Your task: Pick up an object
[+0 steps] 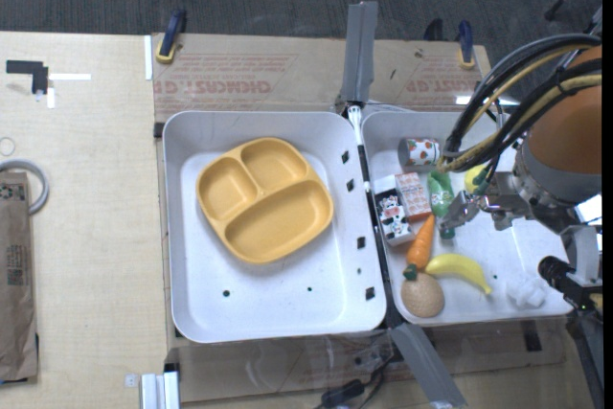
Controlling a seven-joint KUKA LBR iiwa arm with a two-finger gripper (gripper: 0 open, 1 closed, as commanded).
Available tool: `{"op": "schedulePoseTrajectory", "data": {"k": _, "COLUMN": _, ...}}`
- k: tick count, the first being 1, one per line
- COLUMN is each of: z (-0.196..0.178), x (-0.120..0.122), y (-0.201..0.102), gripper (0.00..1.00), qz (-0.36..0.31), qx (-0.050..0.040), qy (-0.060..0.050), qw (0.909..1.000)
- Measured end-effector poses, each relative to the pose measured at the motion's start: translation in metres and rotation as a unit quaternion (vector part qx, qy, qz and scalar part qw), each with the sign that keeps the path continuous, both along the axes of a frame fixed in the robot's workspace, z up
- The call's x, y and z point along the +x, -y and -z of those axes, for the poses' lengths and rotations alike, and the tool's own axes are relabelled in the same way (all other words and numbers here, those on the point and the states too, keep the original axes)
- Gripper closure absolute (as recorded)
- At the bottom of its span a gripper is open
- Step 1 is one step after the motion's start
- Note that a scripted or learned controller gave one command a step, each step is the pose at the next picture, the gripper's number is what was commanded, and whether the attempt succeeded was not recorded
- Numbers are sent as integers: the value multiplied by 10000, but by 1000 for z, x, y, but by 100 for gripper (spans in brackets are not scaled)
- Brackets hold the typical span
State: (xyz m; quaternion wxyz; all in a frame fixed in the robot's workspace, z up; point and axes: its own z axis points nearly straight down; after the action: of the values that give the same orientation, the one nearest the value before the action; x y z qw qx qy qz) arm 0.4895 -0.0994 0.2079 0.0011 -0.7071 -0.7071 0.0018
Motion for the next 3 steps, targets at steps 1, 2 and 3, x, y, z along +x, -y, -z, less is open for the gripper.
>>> {"op": "schedulePoseTrajectory", "data": {"k": 1, "z": 117, "x": 35, "y": 8, "gripper": 0, "qz": 336, "qx": 0, "qy": 10, "qw": 9994}}
{"op": "schedulePoseTrajectory", "data": {"k": 2, "z": 117, "x": 54, "y": 14, "gripper": 0, "qz": 1647, "qx": -5, "qy": 11, "qw": 9863}}
{"op": "schedulePoseTrajectory", "data": {"k": 3, "z": 117, "x": 87, "y": 56, "gripper": 0, "qz": 2887, "qx": -14, "qy": 10, "qw": 9574}}
